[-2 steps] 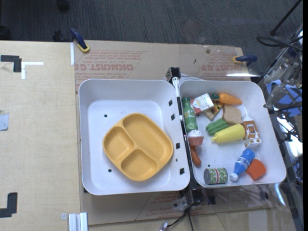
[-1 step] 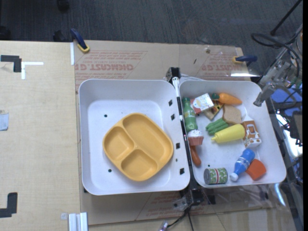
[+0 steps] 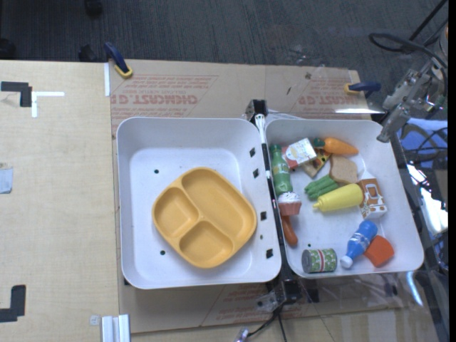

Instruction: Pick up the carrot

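Orange carrot [image 3: 340, 147] lies at the far edge of the right bin [image 3: 406, 212], untouched.
Its green end abuts a small snack packet [image 3: 301, 151], with a bread slice [image 3: 345, 169] just in front. Gripper [image 3: 394, 125] hangs above the bin's far right corner, apart from the carrot; whether its fingers are spread or closed cannot be told, and nothing is seen held. Also in this bin: yellow mustard bottle [image 3: 340, 197], green bottle [image 3: 280, 170], tin can [image 3: 319, 260], blue bottle [image 3: 359, 243]. Left bin [image 3: 135, 212] holds a yellow divided plate [image 3: 204, 216].

Grey metal claw [image 3: 394, 125] assembly with black cables trailing behind.
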